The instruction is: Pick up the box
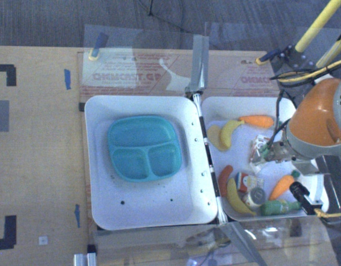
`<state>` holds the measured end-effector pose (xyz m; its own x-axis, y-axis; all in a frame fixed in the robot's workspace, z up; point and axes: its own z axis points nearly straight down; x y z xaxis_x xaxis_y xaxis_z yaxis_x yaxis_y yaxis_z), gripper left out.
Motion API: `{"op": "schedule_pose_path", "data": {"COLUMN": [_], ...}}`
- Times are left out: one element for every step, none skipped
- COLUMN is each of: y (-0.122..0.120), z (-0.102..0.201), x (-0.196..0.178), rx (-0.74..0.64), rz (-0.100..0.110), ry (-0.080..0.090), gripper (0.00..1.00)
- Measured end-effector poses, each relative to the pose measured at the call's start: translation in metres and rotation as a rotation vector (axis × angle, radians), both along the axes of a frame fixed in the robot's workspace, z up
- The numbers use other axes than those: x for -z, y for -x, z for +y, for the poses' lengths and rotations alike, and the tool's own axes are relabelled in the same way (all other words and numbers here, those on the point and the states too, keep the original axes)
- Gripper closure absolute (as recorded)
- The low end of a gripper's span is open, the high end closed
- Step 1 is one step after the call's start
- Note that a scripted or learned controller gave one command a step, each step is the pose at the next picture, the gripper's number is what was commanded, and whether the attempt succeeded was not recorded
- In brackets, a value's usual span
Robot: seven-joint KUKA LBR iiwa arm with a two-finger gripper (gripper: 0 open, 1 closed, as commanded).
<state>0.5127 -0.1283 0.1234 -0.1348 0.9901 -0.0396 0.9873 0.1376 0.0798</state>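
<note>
The box (245,181) is small and white with red and blue print. It lies in the right bin (214,107), near the front, between a yellow banana (235,197) and a round grey can (257,195). My gripper (271,152) hangs over the middle of the right bin, below the orange band of the arm. It is behind the box and to its right, apart from it. Close against the gripper's left side lies a crumpled silvery packet (260,147). The wrist hides the gripper's tips.
Also in the right bin are a second banana (229,132), a carrot (256,121) at the back, another carrot (282,187), a red item (225,177) and a green item (278,206). The left bin (98,165) holds a teal divided plate (144,148).
</note>
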Motion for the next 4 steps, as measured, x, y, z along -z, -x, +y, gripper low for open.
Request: {"op": "schedule_pose_path", "data": {"y": [0.001, 0.031, 0.030, 0.033], "z": [0.001, 0.030, 0.027, 0.107], "x": [0.001, 0.036, 0.025, -0.061], "rx": [-0.001, 0.085, 0.092, 0.076], "rz": [0.003, 0.073, 0.069, 0.084], "ry": [-0.001, -0.030, -0.028, -0.032], "gripper": [0.00, 0.00, 1.00, 1.00]}}
